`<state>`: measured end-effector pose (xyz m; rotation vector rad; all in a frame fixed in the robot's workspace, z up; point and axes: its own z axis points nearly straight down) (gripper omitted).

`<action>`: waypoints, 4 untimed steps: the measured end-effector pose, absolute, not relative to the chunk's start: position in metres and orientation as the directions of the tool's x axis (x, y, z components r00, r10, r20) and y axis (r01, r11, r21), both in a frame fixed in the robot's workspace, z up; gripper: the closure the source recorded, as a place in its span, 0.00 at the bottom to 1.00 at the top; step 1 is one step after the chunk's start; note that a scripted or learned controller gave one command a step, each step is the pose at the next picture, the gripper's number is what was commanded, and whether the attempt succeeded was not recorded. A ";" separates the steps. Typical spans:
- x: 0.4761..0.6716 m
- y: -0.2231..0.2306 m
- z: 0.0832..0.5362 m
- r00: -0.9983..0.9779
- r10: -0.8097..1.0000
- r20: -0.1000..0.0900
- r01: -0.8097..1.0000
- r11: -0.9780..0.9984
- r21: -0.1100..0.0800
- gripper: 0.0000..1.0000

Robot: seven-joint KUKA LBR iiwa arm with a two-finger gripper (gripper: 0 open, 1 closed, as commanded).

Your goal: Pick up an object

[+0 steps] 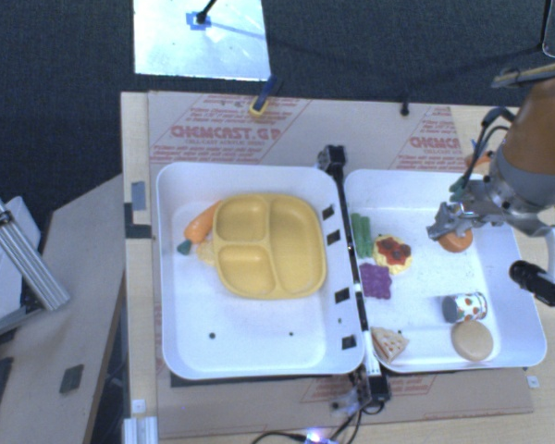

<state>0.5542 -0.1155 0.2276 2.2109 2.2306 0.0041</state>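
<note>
Where the gripper (447, 227) hangs over the right bin (416, 185), an orange round piece (457, 241) lies directly beneath its tip, touching or nearly so (finger spread: cannot tell; nothing seen held). Just beside, toward the divider: pizza slice (392, 252), purple item (376, 281), green strip (361, 232). Nearer the camera: small cup (464, 306), tan round (472, 340). Farthest, left bin (185, 331): yellow tray (264, 245), carrot (200, 224).
</note>
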 end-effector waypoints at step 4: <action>0.578 0.037 0.213 -0.001 1.000 0.000 1.000 0.001 -0.001 1.00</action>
